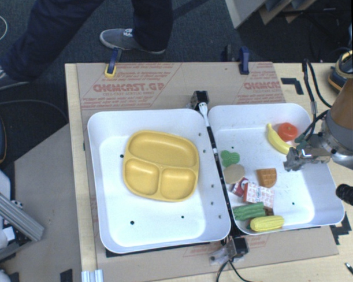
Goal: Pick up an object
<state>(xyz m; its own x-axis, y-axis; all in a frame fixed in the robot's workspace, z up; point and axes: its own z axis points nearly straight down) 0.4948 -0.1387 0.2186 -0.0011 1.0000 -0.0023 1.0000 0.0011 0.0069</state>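
Note:
The right white bin holds several toy foods: a yellow banana with a red tomato beside it at the back, a green piece, a tan piece, an orange-brown block, a red and white packet, a green cucumber and a yellow corn cob at the front. My gripper hangs over the bin's right part, just right of the banana and above the orange-brown block. Nothing is visibly between its fingers.
The left white bin carries a yellow divided plate. A black divider bar runs between the bins. A person's legs and shoe stand beyond the bench's far edge. Cables hang at the right.

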